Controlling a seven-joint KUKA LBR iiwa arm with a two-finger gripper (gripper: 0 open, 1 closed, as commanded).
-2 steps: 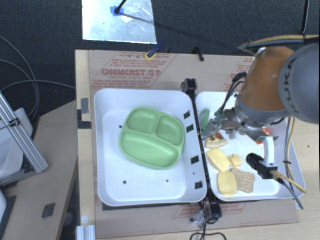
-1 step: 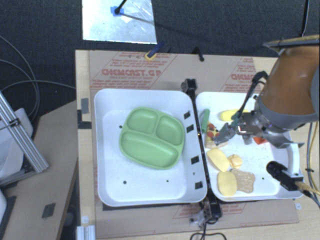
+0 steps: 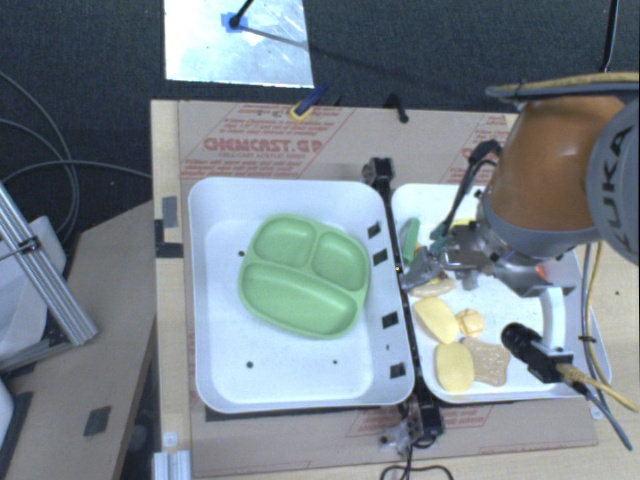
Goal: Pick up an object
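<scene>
Low in the right bin (image 3: 425,203), close to its left wall: gripper (image 3: 425,268), hanging from the grey arm (image 3: 560,168) with the orange band, extended in from the right. Open or closed: cannot tell from this slant, the metal blurred against the white floor. Just below the gripper, touching it or nearly so, a pale yellow slice (image 3: 432,289), lying flat. Further toward the near edge, a yellow oval piece (image 3: 437,319), with a small yellow lump (image 3: 470,320) just beside it on the right. Nearest the front wall, a round yellow piece (image 3: 454,367), touching a tan bread-like piece (image 3: 490,362) on its right. Along the left wall, just above the gripper, a slim green thing (image 3: 409,236), its kind too small to tell. Close beside on the left, touching along the shared edge, the left bin (image 3: 215,368), with a green divided plate (image 3: 305,276) of three compartments lying flat near its middle, slightly turned. Under both bins, a cardboard sheet (image 3: 270,143) with red print. Beyond the bench, on dark carpet, a shiny foil square (image 3: 240,28). At the far left, a slanted metal frame (image 3: 40,278).
</scene>
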